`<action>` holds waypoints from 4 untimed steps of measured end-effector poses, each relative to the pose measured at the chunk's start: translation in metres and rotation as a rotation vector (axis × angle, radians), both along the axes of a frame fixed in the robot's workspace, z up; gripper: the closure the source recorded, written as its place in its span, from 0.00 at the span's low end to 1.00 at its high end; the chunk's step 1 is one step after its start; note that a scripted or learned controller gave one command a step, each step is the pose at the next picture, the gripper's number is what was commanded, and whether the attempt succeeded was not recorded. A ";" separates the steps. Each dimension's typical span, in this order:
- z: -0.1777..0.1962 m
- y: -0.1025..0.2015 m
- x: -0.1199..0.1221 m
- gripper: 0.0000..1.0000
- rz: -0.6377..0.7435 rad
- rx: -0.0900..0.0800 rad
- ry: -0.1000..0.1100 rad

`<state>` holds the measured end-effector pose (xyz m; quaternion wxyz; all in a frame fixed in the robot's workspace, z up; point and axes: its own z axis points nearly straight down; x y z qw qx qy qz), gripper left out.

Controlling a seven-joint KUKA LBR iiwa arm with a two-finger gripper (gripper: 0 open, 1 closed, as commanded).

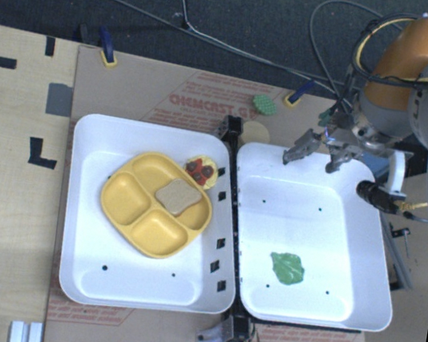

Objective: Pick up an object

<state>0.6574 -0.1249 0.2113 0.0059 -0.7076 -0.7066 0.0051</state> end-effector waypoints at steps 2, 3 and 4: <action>-0.052 0.008 0.004 0.00 0.004 -0.002 -0.010; -0.099 0.003 0.007 0.00 0.003 -0.002 -0.011; -0.128 0.004 0.007 0.00 0.005 -0.003 -0.014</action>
